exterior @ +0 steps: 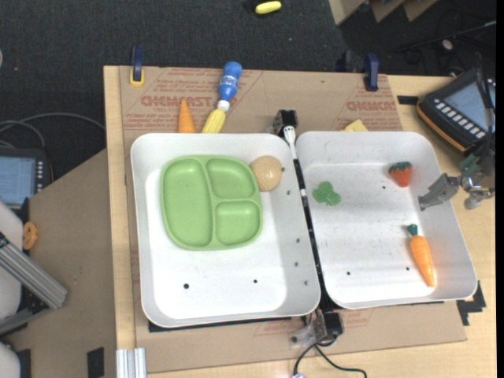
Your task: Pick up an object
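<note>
Two white bins sit on cardboard. I see my gripper (461, 187) at the right bin's (370, 282) edge, nothing between its fingers. Approach stage: carrot (422, 258) lies just below; next I descend onto it.

Left bin (157, 235): green plate (211, 201), tan ball (267, 172) touching it. Right bin (370, 282): green toy (326, 194), strawberry (401, 173), carrot (421, 257). Gripper (450, 189) at right rim.

Cardboard-topped bench (260, 93), left bin (157, 290), right bin (370, 282), blue-capped bottle (228, 85)
</note>
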